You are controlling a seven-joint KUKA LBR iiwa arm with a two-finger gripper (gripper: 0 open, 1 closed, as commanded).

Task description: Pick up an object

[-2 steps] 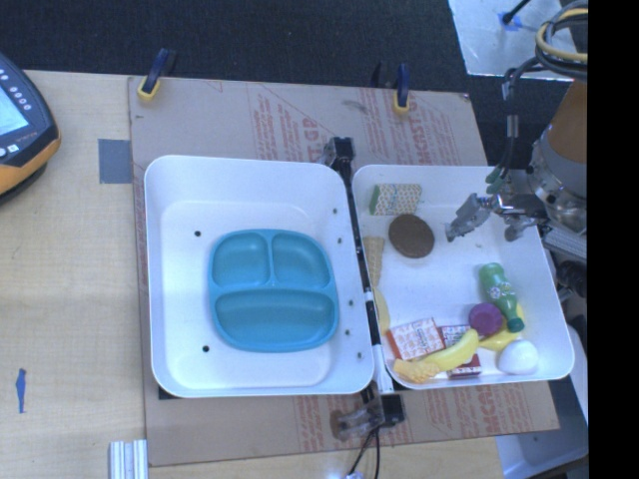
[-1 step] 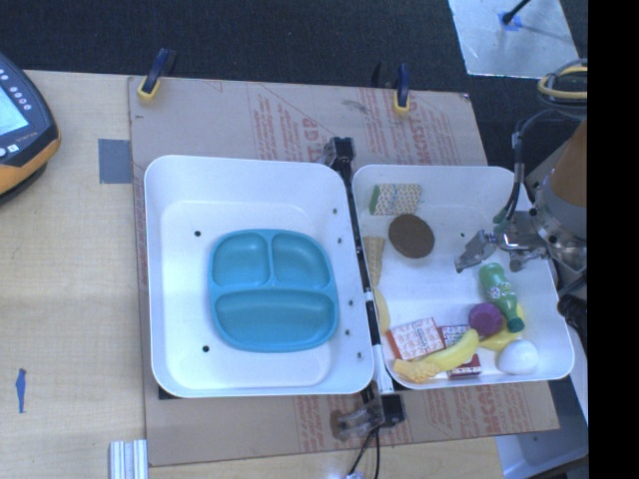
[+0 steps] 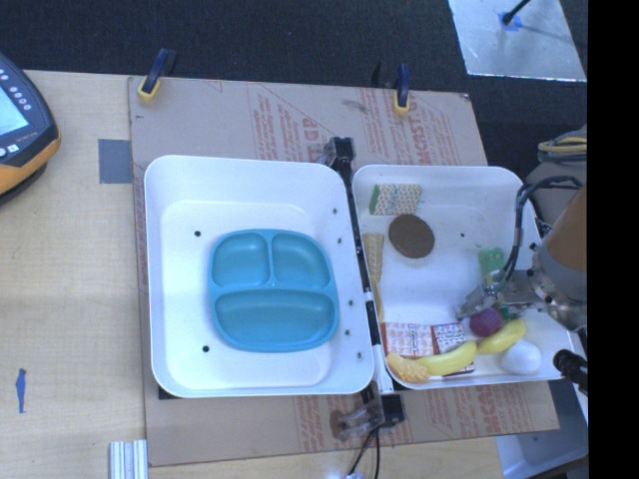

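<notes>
Cardboard sheeting [image 3: 300, 118] is clamped over the wooden bench, and two white bins are set on it side by side. In the left bin [image 3: 180, 267] a blue divided plate [image 3: 272, 289] is laid flat. In the right bin [image 3: 469, 193] small items are gathered — a brown disc [image 3: 410, 237], a yellow banana [image 3: 454, 356], a white ball [image 3: 520, 357]. The gripper [image 3: 486, 304] is lowered just above a purple object [image 3: 486, 321] — whether anything is grasped cannot be told.

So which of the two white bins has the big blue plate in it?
The left bin. The blue divided plate lies alone in its middle, while the right bin holds small things like a banana and a brown disc.
</notes>
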